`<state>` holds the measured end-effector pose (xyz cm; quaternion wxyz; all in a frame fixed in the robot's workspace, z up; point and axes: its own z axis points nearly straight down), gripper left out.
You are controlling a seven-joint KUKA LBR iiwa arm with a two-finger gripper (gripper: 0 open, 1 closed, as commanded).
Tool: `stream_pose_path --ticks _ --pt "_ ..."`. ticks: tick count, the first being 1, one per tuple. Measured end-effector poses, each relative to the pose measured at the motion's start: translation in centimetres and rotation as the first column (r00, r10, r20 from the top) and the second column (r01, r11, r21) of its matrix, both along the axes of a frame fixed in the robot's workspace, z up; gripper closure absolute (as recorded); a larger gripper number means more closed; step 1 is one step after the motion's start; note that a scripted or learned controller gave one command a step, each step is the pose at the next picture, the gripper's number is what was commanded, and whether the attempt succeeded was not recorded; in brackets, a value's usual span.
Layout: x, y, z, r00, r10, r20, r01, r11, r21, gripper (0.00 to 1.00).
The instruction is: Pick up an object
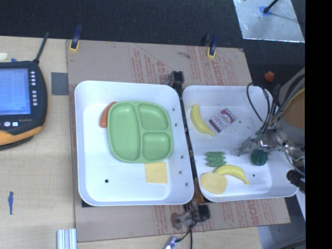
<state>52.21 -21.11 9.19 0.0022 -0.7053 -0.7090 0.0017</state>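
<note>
- Camera view: right bin (228, 90) is the landmark; bare floor runs along its far wall, clutter sits toward its near rim.
- Gripper (255, 148) is low over the bin's right side, beside a dark green ball (259, 157); whether it grips anything, I cannot tell.
- Inside the bin: two bananas (200, 120), one purple packet (222, 120), one green pod (215, 157), one yellow disc (212, 183).
- Left of it: left bin (88, 139) with one green divided plate (140, 132), one yellow square (156, 173).

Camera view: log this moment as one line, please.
gripper: low in right bin | beside: dark green ball | grasp: none visible | left bin: green plate
</note>
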Motion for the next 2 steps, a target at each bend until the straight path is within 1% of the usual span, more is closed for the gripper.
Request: stream_pose_path --ticks 1,2 --pt "0.0 -0.1 1.1 1.0 0.002 -0.001 -0.002 1.0 -0.002 1.0" --pt "4.6 4.8 6.9 1.0 0.0 0.004 0.0 1.0 0.0 1.0"
